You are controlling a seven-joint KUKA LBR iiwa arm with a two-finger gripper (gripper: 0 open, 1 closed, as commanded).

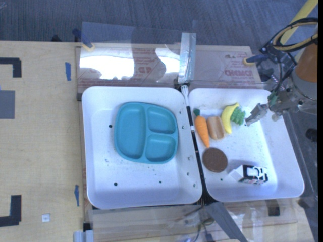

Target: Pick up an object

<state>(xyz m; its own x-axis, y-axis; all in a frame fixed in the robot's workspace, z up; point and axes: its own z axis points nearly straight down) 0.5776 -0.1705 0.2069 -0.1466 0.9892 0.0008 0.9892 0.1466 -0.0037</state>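
Observation:
The right bin [282, 150] holds an orange carrot [202, 130], a tan bread roll [215, 127], a yellow banana [227, 118], a green leafy piece [237, 116], a brown round disc [215, 160] and a small white carton with black marks [254, 174]. My gripper [255, 114] hangs over the bin's upper right part, just right of the green piece and tilted toward it. I see nothing held in it.
A blue three-compartment plate [146, 132] lies in the left bin [96, 160]. A clear plastic sheet and a metal divider post [186, 59] stand behind the bins. Cables and the arm's orange band [308, 64] crowd the right side.

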